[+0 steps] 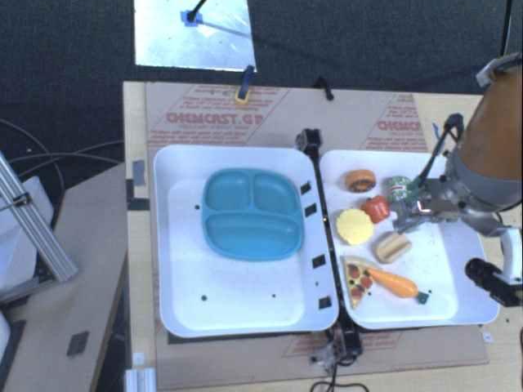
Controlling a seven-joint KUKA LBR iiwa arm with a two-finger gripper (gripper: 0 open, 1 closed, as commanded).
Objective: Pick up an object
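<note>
Orange carrot (394, 283), green tip

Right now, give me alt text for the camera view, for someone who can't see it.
A robot gripper hangs low over toy food in the right bin: a red pepper, yellow piece, bread, carrot, pizza slice. The left bin holds a blue divided plate.

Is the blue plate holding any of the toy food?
No, the blue plate lies bare in the left bin; the food sits in the right bin.
</note>
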